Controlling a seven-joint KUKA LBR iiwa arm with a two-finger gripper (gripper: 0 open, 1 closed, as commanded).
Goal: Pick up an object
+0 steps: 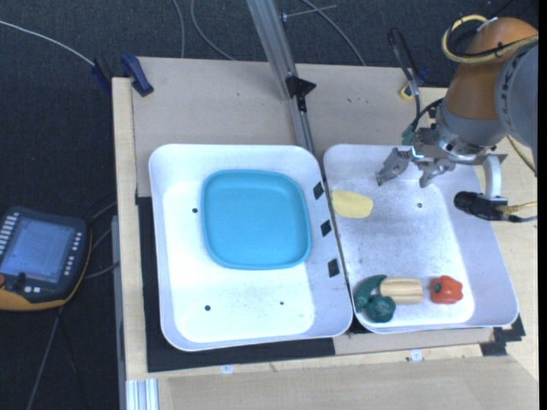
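Note:
In the right bin (427, 237) a pale yellow piece (351, 204) lies at the left wall. Along the bin's near edge sit a dark green item (374, 299), a tan roll-shaped piece (402, 290) and a red pepper-like item (445, 289). My gripper (414, 168) hangs over the far part of the right bin with its fingers spread open and nothing between them. It is to the right of and beyond the yellow piece, apart from it.
The left bin (175, 254) holds a square blue plate (256, 219). A metal post (278, 49) slants down between the bins at the back. Cables run over the dark floor, and a teach pendant (38, 254) lies at the left.

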